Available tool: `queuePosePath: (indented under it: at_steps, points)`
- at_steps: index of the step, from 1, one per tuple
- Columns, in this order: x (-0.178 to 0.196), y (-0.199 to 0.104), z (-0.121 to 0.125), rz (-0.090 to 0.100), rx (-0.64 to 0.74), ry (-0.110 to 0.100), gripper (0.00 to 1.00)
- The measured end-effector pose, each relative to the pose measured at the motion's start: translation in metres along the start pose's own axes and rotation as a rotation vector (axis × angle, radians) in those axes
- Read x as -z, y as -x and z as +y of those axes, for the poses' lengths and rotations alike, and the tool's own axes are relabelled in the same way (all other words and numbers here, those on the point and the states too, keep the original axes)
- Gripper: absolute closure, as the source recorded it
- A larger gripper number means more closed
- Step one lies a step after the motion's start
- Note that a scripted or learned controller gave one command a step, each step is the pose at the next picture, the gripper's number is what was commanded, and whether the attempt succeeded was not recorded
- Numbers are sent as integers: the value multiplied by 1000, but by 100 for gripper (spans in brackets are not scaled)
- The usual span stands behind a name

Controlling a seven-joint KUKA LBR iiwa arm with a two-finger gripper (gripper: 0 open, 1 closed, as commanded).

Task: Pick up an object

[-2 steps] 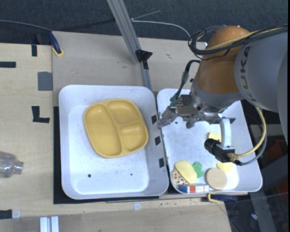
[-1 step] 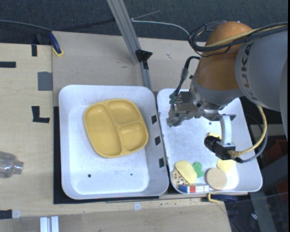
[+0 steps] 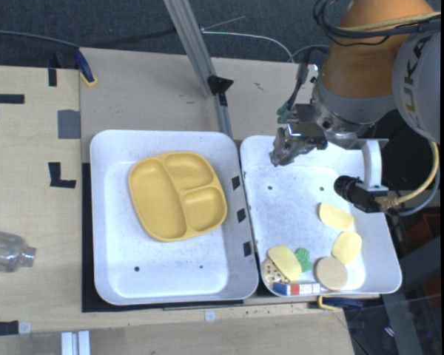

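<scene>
Two shallow white plastic bins sit side by side on the tan bench: the left bin (image 3: pixel 111 198) holds a yellow, glossy plastic divided plate (image 3: pixel 177 195) with three rounded compartments, and the right bin (image 3: pixel 281 205) has a speckled, scuffed floor. Along that bin's near right corner lie small play-food pieces: a pale yellow oblong (image 3: pixel 336 216), a second yellow lump (image 3: pixel 346 247), a round tan cookie-like disc (image 3: pixel 331 273), a yellow piece (image 3: pixel 284 261) and a green bit (image 3: pixel 303 257). The grey metal gripper (image 3: pixel 285 154) hangs over the bin's far left corner, well apart from these pieces, with nothing seen in its grasp; how it is set cannot be told. A clear plastic bottle (image 3: pixel 7 251) lies on the bench at left.
</scene>
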State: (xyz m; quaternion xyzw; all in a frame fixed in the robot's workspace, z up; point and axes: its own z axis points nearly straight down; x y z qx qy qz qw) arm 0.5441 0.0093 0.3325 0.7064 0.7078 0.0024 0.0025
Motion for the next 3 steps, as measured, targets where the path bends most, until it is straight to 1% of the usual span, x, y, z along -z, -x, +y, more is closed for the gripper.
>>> queuePosePath:
  at_steps: [1,2,3]
  points:
    - [-19,22,23,-3,-3,-8,100]
    - [-74,11,60,-2,0,-12,100]
    - [-49,-16,36,1,2,-8,100]
